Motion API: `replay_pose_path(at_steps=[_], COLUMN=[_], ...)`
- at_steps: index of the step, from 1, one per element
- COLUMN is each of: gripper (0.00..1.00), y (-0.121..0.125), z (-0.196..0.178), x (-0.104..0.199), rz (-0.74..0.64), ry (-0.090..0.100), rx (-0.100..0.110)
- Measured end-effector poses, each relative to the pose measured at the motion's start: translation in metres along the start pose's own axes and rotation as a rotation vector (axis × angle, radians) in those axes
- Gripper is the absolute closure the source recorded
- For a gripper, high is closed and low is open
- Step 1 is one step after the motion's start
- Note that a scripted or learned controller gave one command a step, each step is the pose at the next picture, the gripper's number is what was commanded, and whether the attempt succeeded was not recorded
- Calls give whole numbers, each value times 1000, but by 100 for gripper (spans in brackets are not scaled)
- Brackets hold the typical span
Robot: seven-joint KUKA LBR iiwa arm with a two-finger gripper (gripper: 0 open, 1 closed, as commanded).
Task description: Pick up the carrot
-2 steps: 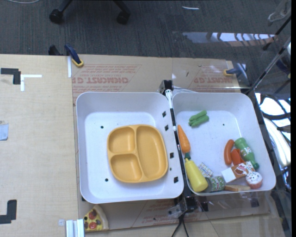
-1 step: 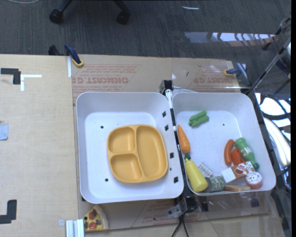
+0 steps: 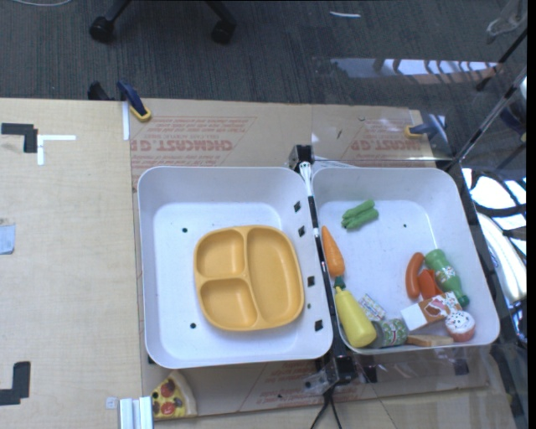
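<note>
From my remote seat, nearest the camera there's a toy pizza slice [image 3: 169,397] lying on the bench just outside the left bin's front edge, next to some white bracket thing. The bench [image 3: 63,276] is light wood on the left with a cardboard sheet [image 3: 218,138] under both bins. Left bin [image 3: 159,268] holds a yellow divided plate [image 3: 249,277] sitting roughly in the middle, with bare white floor all round it. Right bin [image 3: 394,243] is where the clutter is: front corner is packed with a yellow bottle [image 3: 354,319], a green bottle [image 3: 445,276], a red sausage [image 3: 414,275] and a few small bits I can't make out. The carrot [image 3: 332,252] lies right along the right bin's left wall, tip pointing away from me, its leafy end touching the yellow bottle. Middle of that bin is open floor, with a green bean pod [image 3: 360,214] further back by itself. Beyond the bins it's dark carpet and chair wheels [image 3: 159,25]. Can't tell what the claw is doing from this.
</note>
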State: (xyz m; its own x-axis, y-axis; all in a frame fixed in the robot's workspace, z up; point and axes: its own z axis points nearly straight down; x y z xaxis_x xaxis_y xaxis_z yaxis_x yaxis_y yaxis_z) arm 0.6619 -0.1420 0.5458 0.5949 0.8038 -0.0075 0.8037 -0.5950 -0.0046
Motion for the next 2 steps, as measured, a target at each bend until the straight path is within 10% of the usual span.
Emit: replay_pose_path(at_steps=[2], gripper=[0], y=[9], z=[6], x=[-21], rz=[270], ry=[5], rx=[0])
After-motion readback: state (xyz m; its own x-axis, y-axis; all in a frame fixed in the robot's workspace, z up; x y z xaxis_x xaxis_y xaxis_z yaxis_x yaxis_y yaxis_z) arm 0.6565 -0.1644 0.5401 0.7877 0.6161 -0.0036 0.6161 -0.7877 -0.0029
